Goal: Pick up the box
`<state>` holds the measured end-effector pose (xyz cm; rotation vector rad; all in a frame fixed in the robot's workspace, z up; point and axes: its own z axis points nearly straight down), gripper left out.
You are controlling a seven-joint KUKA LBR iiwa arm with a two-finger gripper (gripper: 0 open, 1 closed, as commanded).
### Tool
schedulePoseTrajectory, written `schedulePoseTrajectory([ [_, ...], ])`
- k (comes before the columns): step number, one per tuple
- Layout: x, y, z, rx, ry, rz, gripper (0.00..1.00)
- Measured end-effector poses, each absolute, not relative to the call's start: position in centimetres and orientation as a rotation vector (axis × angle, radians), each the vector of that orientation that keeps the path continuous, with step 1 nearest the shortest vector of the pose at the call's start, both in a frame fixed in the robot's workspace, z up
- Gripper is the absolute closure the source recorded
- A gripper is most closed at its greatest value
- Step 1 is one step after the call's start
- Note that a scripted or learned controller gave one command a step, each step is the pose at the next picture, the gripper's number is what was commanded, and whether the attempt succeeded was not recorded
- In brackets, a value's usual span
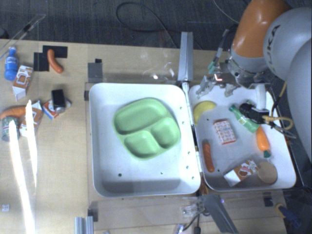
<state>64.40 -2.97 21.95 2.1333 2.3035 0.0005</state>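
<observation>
The grey arm (287, 38) fills the upper right corner, its orange band (256, 18) bulging over the far edge of the right bin; much of the arm is cut off by the frame. Its gripper (213, 82) hangs above the bin's far left corner, and whether it is open or closed cannot be told, the tips being small and blurred against the white.

The left bin (105, 179) holds a green divided tray (146, 127) with three compartments. The right bin (287, 172) is partly covered at its far side by the arm.

In the right bin, the box (224, 131) lies flat near the middle, apart from the gripper; its top shows a red-and-white checked pattern whose print is too small to read. To its left lies a sausage (208, 156) along the bin wall, and beyond that a yellow round object (204, 108). A green bottle (243, 118) and a carrot (263, 140) sit to the right. Near the front edge are a small carton (241, 172), its label unreadable, and a brown round object (266, 172).

On the bench at left, scattered items include a blue bottle (10, 62) and a second sausage (55, 61); others there are hard to identify.
</observation>
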Motion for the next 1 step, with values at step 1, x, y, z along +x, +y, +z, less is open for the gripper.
schedulePoseTrajectory([
  [1,59.14,-6.03,19.07,1.959,2.455,0.000,0.00],
])
